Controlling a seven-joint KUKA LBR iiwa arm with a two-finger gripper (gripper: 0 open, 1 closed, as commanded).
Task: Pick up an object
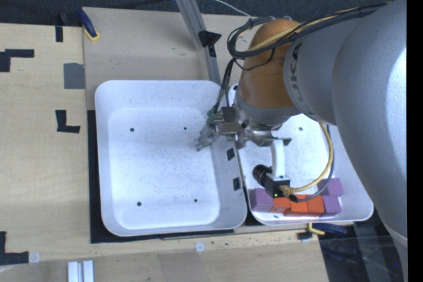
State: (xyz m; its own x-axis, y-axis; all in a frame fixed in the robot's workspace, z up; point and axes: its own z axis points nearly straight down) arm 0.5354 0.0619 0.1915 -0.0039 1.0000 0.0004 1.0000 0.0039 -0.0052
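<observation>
My gripper (pixel 205 139) hangs low over the right side of the left white bin (pixel 132 162), close to the wall it shares with the right bin (pixel 362 211). I see nothing under it. At the right bin's near end lie orange blocks (pixel 301 207) packed among purple blocks (pixel 334 189). The grey arm with its orange band (pixel 268 69) covers most of the right bin, so what else may lie there is hidden.
A slanted aluminium bar (pixel 188 3) comes down from the top to the left bin's far right corner. Blue clamps sit at the bench's far left corner (pixel 89 26) and near the front edge (pixel 327 229). Black tape marks (pixel 65 121) dot the bench at the left.
</observation>
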